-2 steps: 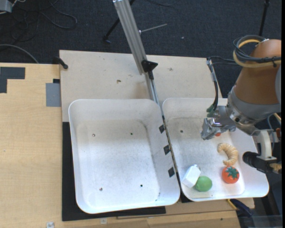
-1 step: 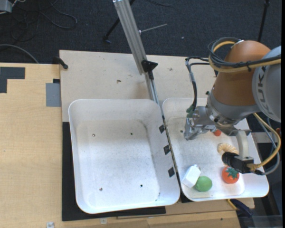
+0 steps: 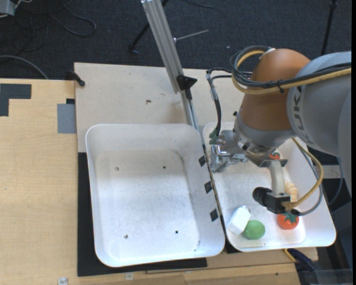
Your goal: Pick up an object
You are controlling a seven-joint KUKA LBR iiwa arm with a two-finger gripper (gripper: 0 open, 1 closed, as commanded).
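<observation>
The pincer (image 3: 221, 155) hangs over the right bin (image 3: 240, 186), grip state unreadable; a white block (image 3: 238, 219), green ball (image 3: 254, 230) and red toy tomato (image 3: 288, 221) lie nearby.

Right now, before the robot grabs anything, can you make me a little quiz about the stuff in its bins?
1. Which bin holds the green ball? A) the view's left bin B) the view's right bin
2. True or false: the red toy lies in the same bin as the green ball.
3. Fill in: the block next to the green ball is coloured ____.

Key: 1 B; 2 true; 3 white.
</observation>
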